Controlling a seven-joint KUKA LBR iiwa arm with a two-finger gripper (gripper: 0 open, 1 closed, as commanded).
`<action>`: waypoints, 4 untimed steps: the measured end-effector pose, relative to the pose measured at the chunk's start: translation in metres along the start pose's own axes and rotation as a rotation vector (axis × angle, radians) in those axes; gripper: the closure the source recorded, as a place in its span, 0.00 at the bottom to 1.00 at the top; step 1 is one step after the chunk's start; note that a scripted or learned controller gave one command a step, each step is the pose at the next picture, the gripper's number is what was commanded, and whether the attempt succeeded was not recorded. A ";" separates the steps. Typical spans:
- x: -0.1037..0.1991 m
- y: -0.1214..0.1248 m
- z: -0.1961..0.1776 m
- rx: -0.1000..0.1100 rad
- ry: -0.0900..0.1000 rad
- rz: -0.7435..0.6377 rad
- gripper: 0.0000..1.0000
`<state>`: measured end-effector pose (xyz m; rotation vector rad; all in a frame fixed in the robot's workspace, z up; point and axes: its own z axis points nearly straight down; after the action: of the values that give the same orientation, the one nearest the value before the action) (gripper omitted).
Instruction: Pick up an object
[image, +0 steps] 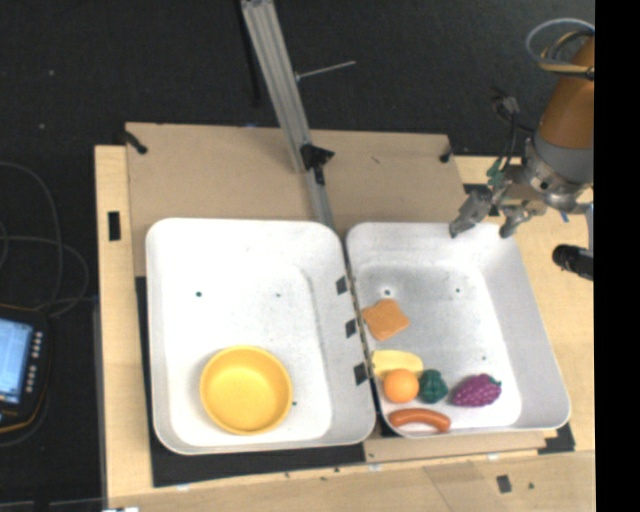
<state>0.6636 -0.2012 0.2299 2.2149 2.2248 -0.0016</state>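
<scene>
Tool (490, 222) open-fingered, empty, above glossy right bin (520, 290)

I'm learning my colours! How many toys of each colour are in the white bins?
Yellow: 2, the bowl and the yellow piece
Orange: 2, the round fruit and the sausage
Tan: 1, the bread
Green: 1, the green toy
Purple: 1, the grapes
Total: 7

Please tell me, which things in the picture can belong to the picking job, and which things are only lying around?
Could be picked:
yellow bowl, left bin
toast piece, right bin
yellow block
orange
green piece
purple grapes
sausage
The open gripper hovers at the right bin's far edge, holding nothing.

Lying about:
metal pole
handheld screen
cables
</scene>
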 end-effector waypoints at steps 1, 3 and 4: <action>0.000 0.000 0.000 0.001 -0.001 -0.001 0.00; -0.013 0.008 0.109 0.005 0.001 0.002 0.00; -0.013 0.008 0.129 0.001 0.000 -0.001 0.00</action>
<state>0.6716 -0.2146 0.1012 2.2142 2.2263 -0.0035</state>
